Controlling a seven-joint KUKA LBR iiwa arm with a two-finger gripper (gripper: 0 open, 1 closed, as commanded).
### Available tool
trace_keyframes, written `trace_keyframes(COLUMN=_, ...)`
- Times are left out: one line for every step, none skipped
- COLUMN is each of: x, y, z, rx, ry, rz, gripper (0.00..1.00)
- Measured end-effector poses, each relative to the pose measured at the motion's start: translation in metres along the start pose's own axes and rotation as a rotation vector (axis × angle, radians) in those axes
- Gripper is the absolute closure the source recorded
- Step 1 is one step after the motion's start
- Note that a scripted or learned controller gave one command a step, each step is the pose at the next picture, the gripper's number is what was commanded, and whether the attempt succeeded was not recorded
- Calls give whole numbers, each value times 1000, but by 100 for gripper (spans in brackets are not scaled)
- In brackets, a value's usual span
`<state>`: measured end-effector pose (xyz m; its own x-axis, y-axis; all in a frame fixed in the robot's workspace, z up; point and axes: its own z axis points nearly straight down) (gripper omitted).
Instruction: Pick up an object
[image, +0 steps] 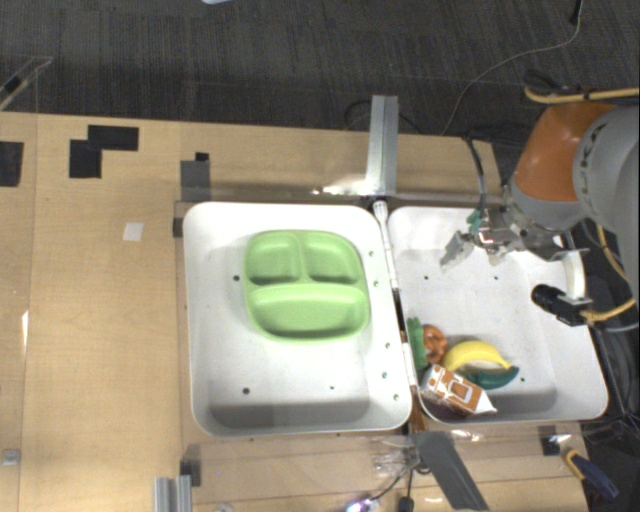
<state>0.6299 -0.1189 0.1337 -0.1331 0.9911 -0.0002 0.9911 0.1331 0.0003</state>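
I see the end effector (470, 243) hanging with fingers apart, gripping nothing, over the right bin (500, 300). The banana (474, 354) lies near the bin's front: probably light, smooth, curved; I'd pinch its middle crosswise.

Around the gripper (478, 243) the right bin (520, 310) floor is bare, so there's open room below and beside it. The only clutter sits well away toward the near-left corner: a banana (474, 354), a small carton (458, 392) and other bits packed against the divider wall (393, 300).
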Motion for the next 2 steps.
trace_keyframes(x=35, y=-36, z=-128, rx=-2, ry=-1, rz=80, gripper=0)
trace_keyframes(x=59, y=-74, z=-101, rx=2, ry=0, rz=188, gripper=0)
